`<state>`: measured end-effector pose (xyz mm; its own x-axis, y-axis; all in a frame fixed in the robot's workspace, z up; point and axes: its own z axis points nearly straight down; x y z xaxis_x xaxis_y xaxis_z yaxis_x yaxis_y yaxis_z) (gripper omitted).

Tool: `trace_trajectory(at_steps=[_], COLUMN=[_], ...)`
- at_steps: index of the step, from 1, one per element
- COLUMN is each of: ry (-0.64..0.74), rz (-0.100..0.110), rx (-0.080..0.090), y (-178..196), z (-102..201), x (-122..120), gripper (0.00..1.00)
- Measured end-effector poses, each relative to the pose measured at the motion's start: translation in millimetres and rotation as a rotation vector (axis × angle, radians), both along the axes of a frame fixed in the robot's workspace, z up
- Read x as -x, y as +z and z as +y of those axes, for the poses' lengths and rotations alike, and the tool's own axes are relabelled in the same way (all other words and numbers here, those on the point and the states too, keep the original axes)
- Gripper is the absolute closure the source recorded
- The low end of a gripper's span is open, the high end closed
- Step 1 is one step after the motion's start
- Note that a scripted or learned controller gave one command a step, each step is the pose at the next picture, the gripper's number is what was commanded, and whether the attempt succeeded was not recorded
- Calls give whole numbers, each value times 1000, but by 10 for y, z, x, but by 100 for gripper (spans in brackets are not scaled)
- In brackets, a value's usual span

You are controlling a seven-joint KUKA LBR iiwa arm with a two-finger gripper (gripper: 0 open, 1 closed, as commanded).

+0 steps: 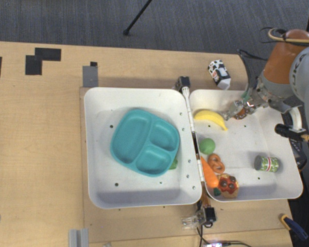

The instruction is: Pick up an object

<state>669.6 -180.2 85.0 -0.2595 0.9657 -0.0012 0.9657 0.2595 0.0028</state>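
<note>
Two white bins side by side on the desk (41, 138). Gripper (239, 110) low over the far end of the right bin (278, 189), just right of the banana (210, 119); whether spread or pressed together, cannot tell. Nearer in the same bin: green ball (207, 146), pretzel (216, 162), carrot (209, 175), strawberry toy (227, 185), and, apart to the right, a small green can (267, 163). Teal divided plate (145, 141) in the left bin (100, 189). Black-and-white carton (219, 74) on the desk beyond.
</note>
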Motion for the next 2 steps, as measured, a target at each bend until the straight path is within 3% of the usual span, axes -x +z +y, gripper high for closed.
trace_trajectory(at_steps=[1,2], ry=[3,-108], rz=[-4,-5], rx=[2,-1], y=[131,1114], z=[0,588], x=[-18,-9], gripper=[100,100])
